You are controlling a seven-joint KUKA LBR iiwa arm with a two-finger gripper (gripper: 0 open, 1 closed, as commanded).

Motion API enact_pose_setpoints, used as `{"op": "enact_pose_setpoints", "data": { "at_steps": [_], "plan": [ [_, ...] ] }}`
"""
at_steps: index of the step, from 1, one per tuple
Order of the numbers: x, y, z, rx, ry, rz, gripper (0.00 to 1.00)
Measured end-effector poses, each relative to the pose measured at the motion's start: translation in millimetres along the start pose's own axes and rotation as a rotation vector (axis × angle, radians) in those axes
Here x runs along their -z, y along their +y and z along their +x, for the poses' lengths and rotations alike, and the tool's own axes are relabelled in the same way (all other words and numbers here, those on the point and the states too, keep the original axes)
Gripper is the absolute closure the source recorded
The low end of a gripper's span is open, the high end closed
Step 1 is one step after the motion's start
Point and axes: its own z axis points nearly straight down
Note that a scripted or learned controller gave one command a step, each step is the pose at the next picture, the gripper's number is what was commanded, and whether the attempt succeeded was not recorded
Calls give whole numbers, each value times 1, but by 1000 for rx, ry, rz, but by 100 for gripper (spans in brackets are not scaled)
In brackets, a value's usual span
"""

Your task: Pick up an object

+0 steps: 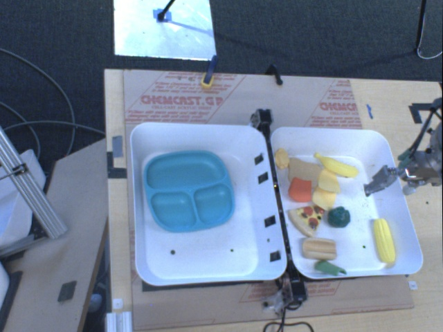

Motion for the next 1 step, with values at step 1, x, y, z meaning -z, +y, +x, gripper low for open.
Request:
{"op": "enact_pose_setpoints", "data": {
  "at_steps": [1],
  "plan": [
    [-117, -15, 20, -1, 5, 11, 0]
  ]
}}
